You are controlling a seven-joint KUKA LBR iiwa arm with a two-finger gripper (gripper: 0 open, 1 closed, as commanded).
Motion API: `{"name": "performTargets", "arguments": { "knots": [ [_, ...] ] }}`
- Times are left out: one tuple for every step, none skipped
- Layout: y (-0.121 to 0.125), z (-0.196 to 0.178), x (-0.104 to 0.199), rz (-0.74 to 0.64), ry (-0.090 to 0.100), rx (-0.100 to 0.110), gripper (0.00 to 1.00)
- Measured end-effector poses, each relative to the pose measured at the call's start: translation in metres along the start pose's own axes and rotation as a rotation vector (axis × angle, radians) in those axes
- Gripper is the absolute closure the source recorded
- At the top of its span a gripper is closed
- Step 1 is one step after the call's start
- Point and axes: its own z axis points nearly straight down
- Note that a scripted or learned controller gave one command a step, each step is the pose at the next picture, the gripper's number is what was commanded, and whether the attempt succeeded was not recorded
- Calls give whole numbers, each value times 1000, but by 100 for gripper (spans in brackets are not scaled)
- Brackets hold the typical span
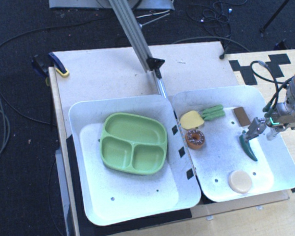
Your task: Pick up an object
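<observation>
My gripper (262, 128) hangs over the right side of the right bin (284, 171), reaching in from the right edge. Just below and left of it lies a dark green curved pepper (248, 148), whose upper end sits right by the gripper's tip; whether they touch is unclear. A brown block (240, 116) lies a little up and left of the gripper. Further left are a yellow piece (190, 119), a light green stalk (212, 113) and a brown ringed donut (195, 138). A beige disc (240, 181) rests near the bin's front.
The left bin (93, 199) holds a light green divided plate (134, 143). A metal pole (133, 30) slants down from the top to the bins' shared back edge. Black clips (182, 152) line the divider between the bins. Cables run behind the arm at right.
</observation>
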Motion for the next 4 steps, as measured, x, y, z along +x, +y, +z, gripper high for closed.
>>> {"name": "performTargets", "arguments": {
  "knots": [
    [0, -1, 0, 0, 0, -2, 0],
    [9, 58, 2, 2, 1, 2, 0],
    [7, 121, -1, 3, 2, 4, 0],
    [5, 166, -5, 3, 1, 1, 0]
  ]
}}
